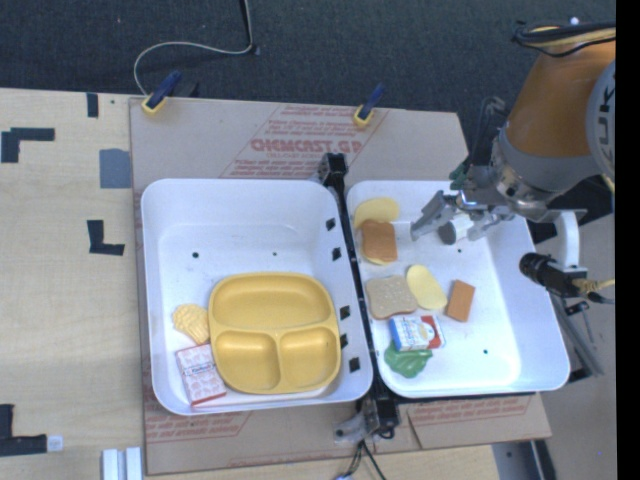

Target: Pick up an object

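Bread slice [389,295] beside yellow piece [426,287]

One fixed camera looks down at a slant on both white bins [160,268], arm [560,108] entering right.

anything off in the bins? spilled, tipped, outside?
Nothing stands out. Yellow tray sits flat in the left bin, food items lie inside the right bin, none over a rim. Gripper hovers above the right bin, holding nothing.

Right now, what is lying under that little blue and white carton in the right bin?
A green leafy piece pokes out below the blue and white carton, with a red edge beside it. The carton hides how far either runs underneath.
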`<state>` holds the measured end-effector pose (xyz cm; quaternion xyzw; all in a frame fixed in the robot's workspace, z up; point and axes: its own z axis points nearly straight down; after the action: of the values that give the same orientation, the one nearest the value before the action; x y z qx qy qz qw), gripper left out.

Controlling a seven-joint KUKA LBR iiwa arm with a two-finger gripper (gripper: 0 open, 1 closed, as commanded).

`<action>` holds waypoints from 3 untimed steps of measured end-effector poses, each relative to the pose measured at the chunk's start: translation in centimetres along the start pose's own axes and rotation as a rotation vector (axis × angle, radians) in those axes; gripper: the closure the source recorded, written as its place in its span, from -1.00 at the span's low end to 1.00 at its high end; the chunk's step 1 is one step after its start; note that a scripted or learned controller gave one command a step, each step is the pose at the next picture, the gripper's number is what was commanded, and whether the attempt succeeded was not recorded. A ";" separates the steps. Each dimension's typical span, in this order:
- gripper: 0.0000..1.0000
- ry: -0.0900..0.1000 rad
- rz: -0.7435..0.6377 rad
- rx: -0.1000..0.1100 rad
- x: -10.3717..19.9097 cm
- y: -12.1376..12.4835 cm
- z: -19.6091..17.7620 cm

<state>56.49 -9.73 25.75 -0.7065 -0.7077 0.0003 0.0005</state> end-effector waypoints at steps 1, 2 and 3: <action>-1.00 0.000 0.004 0.007 -4.2 -1.3 9.9; -1.00 -0.001 0.009 -0.006 -11.4 -6.8 17.3; -1.00 -0.003 -0.004 -0.007 -6.8 -0.2 17.0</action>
<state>56.25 -16.55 8.76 -0.7050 -0.7092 -0.0010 -0.0031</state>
